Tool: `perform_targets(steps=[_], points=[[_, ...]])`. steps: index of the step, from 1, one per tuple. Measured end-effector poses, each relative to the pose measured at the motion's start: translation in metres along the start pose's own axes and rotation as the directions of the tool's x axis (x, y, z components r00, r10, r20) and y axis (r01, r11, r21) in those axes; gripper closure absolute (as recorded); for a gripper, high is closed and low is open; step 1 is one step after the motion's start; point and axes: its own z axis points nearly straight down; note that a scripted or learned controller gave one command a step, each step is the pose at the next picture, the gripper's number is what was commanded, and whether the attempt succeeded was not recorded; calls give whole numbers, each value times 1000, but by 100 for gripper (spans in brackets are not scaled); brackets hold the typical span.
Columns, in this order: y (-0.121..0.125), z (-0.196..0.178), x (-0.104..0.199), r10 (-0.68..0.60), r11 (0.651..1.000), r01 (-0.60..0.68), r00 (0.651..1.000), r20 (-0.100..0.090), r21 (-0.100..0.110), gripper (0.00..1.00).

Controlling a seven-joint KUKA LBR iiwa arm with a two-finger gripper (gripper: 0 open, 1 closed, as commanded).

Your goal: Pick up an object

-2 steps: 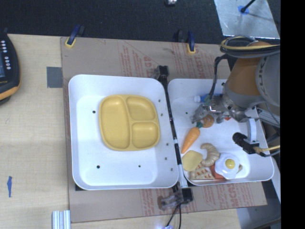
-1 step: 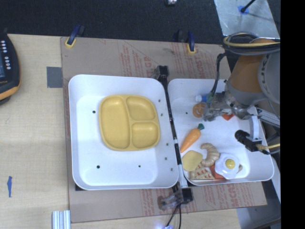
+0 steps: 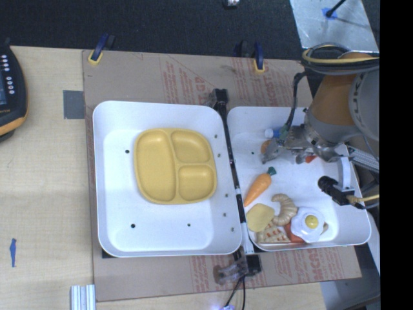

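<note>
The right bin (image 3: 251,121) holds several toy foods. An orange carrot (image 3: 258,187) with a green tip lies near its left wall. In the bin's front part sit a pale yellow wedge (image 3: 260,216), a tan croissant-like piece (image 3: 284,205), a waffle (image 3: 272,235) and a fried egg (image 3: 310,224). My gripper (image 3: 287,146) hangs low over the back part of this bin, above and to the right of the carrot. A small orange piece (image 3: 265,147) and a blue-and-white bit (image 3: 275,133) show at the gripper's left side; whether either is held is unclear.
The left bin (image 3: 110,173) carries a yellow divided plate (image 3: 174,165). The grey arm with its orange band (image 3: 335,95) covers the right bin's back right corner. A black cable fitting (image 3: 335,189) hangs over the bin's right side. A pendant (image 3: 10,89) lies at the far left.
</note>
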Motion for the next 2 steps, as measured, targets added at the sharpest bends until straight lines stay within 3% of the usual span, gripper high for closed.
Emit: perform_targets(steps=[1,2], points=[[47,11,-3,-2,1000,2,1000,-3,3,0],[47,-1,-4,-5,1000,5,1000,-1,1,100]])
